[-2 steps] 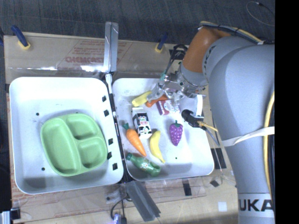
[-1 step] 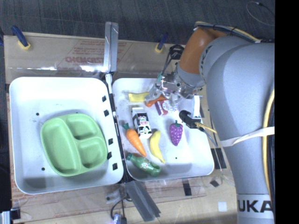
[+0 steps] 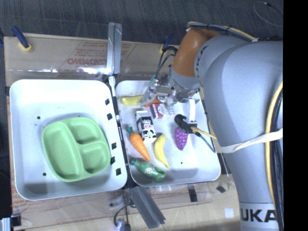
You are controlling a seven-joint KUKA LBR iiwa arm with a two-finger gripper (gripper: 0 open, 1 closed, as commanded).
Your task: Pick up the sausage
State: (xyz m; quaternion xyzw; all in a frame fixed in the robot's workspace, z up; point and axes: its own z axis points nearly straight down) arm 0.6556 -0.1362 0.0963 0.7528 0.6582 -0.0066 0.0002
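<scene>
1. A grey robot arm with an orange band reaches in from the right, over the right white bin.
2. The left white bin holds a green divided plate.
3. The right bin holds toy food: a carrot, banana, green bottle, purple grapes and a small milk carton.
4. The gripper hangs low at the bin's far end; I cannot tell how wide its jaws stand or whether they hold anything.
5. The sausage, a small reddish piece, appears to lie just below the gripper, beside the carton. A good grasp likely means centring over it, clear of the carton.
</scene>
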